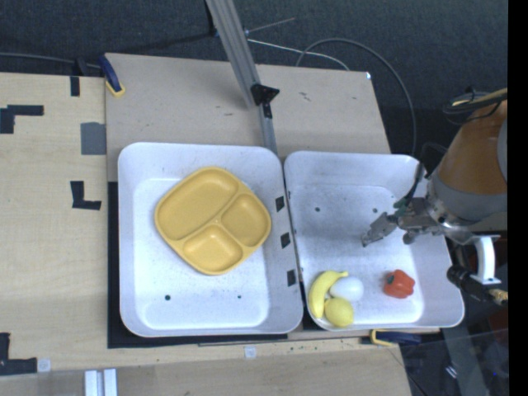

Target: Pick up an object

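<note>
yellow divided tray (213,219) sits in the left bin (136,221). in the right bin (355,172) we note a banana (324,286), white egg (347,288), lemon (338,310) and red pepper (399,284) near the front. gripper (381,229) hangs above them, holding nothing; we cannot tell its spread.

1. A pale wooden bench (239,106) filled most of the view, scuffed with small dark marks.
2. Black tape pieces (82,195) lay on its left part, beside a grey patch (93,137).
3. Dark carpeted floor (99,11) ran along the top.
4. A grey metal rail (233,44) slanted down across the bench.
5. Thin cables (355,60) looped over the floor and bench near the upper right.
</note>
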Controlling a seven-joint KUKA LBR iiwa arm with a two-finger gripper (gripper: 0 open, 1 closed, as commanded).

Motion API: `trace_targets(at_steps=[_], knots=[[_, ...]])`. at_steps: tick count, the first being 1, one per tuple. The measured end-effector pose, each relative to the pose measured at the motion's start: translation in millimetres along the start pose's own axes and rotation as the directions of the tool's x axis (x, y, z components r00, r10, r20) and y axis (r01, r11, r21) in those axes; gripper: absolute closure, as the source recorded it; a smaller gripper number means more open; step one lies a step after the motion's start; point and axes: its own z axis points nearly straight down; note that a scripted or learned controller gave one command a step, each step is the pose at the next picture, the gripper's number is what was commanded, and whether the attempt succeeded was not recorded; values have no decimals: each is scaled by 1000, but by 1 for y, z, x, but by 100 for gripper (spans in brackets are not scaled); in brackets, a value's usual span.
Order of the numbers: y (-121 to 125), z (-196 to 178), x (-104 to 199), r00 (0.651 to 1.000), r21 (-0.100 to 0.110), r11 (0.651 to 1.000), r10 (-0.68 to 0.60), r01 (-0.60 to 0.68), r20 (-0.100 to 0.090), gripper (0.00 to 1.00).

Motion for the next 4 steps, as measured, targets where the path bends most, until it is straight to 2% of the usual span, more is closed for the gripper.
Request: trace_targets(at_steps=[1, 2, 3, 4], knots=[[6, 58, -4, 1000, 1, 1000, 0, 0, -1, 0], [6, 76, -4, 1000, -5, 1000, -1, 1, 1, 0], [6, 66, -4, 1000, -4, 1000, -1, 1, 0, 100], [7, 24, -3, 1000, -8, 1000, -1, 1, 1, 100]])
